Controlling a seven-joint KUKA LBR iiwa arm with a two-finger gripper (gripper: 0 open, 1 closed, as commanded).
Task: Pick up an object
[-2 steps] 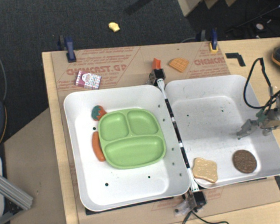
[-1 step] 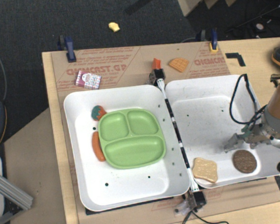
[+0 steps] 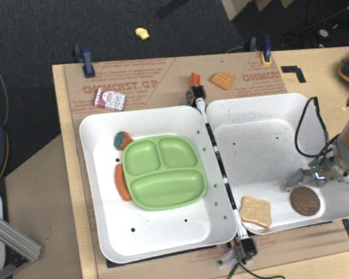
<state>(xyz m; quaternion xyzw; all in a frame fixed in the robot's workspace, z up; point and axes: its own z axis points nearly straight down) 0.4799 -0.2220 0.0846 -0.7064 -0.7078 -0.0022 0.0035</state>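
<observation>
White bins: two sat side by side — the left bin [image 3: 110, 234] and the right bin [image 3: 252, 116].
Green tray [image 3: 163, 172]: lay in the left bin, a carrot [image 3: 122, 182] touching its left edge.
Likely target: brown cookie [image 3: 305, 201], flat in the right bin near the front wall, a cracker [image 3: 256, 211] to its left.
Gripper [image 3: 301, 179]: hovered just above the cookie's rim, probably lining up — spread or pressed together, I could not tell.

Two white bins [image 3: 110, 234], one green plate [image 3: 163, 171], five food items [image 3: 255, 211].
</observation>
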